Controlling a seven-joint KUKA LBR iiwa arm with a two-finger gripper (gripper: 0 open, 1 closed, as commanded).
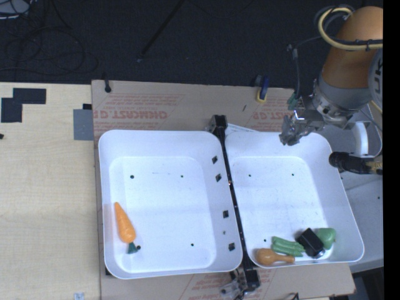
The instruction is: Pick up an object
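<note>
Carrot (124, 224) lies at seven o'clock in the left bin (159, 144). At five o'clock in the right bin (284, 161) sit green beans (287, 246), a black block (310, 242) and a small pear (272, 257). The gripper (291, 134) hangs at twelve o'clock above that bin's rim; I cannot tell if it is apart or together.

A flat brown cardboard sheet with reversed red lettering (162, 108) covers the bench. Left of the sheet lies a pale wooden tabletop (44, 186) bearing black rectangular patches (22, 102) and a grey square (82, 123). Beyond the sheet's far edge, dark floor (187, 30) carries loose cables (44, 24).
</note>
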